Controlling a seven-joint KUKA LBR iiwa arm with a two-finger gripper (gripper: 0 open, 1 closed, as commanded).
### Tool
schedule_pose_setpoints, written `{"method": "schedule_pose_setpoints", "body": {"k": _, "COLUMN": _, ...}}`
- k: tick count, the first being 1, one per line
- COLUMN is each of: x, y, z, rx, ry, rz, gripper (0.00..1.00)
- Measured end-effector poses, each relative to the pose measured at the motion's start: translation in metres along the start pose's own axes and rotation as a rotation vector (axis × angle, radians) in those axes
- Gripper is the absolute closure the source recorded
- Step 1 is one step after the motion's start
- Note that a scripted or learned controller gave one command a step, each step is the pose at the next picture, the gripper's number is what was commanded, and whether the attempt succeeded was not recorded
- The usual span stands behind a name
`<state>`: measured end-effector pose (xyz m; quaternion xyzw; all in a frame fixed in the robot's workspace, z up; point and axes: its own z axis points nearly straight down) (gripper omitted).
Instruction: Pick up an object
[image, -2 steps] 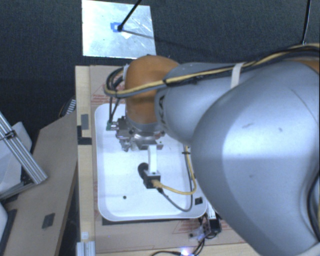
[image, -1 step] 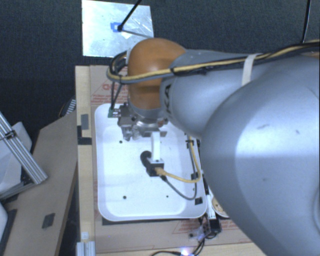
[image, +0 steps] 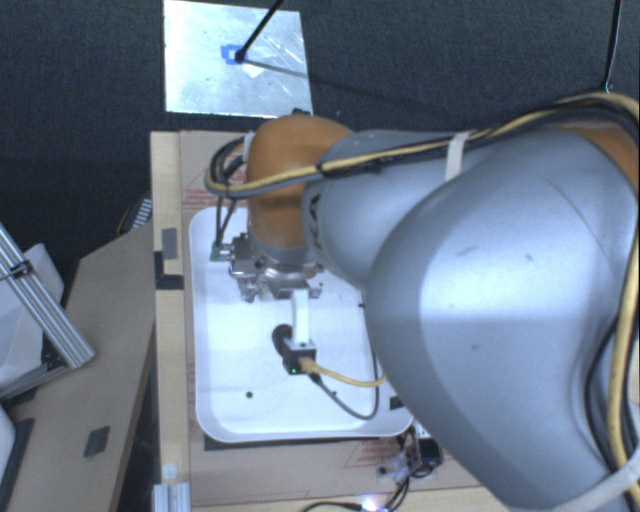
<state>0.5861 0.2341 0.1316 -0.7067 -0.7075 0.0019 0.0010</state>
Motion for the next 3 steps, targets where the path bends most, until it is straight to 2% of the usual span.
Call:
{"method": "schedule_pose_setpoints", "body": {"k": 1, "x": 0.0, "y": 0.014, "z": -0.102, "rx": -0.015, "ry": 0.005, "rz": -0.002, "gripper": 1.0}}
{"method": "schedule_pose_setpoints", "body": {"k": 2, "x": -0.021, "y": -0.049, "z": -0.028, "rx": 0.007, "ry": -0.002, "rz": 0.001, "gripper": 1.0}}
{"method": "schedule_pose_setpoints", "body": {"k": 3, "x": -0.019, "y": -0.007, "z": -0.183, "rx": -0.024, "ry": 0.007, "rz": -0.002, "gripper": 1.0}}
